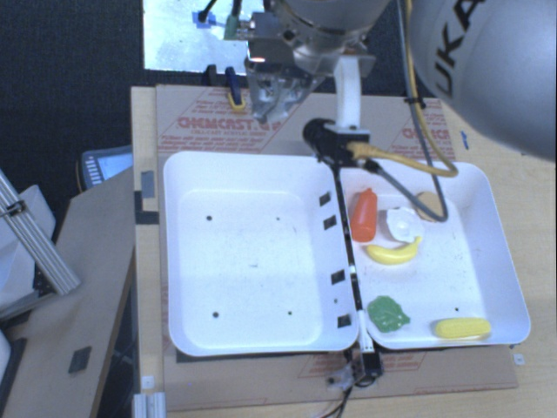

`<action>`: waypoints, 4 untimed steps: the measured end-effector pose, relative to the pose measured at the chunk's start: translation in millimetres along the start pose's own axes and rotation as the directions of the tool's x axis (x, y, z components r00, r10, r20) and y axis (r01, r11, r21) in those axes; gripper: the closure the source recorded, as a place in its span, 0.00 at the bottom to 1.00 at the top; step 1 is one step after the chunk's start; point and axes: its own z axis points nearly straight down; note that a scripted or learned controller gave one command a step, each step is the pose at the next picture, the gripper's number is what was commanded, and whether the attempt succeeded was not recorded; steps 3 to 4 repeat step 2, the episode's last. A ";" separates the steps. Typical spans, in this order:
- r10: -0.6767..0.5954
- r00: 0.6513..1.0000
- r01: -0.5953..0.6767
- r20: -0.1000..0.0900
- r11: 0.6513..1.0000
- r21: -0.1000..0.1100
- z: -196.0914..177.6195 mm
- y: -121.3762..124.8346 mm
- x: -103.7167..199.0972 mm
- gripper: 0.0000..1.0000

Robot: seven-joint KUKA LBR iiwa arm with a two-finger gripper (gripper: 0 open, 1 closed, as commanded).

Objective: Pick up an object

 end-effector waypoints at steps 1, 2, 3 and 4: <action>-0.001 1.000 0.001 -0.002 1.000 -0.005 -3.1 0.7 0.3 0.00; -0.006 1.000 0.006 -0.006 1.000 -0.010 -59.6 -43.5 0.8 0.00; -0.006 1.000 0.006 -0.006 1.000 -0.010 -59.6 -43.5 0.8 0.00; -0.006 1.000 0.006 -0.006 1.000 -0.010 -59.6 -43.5 0.8 0.00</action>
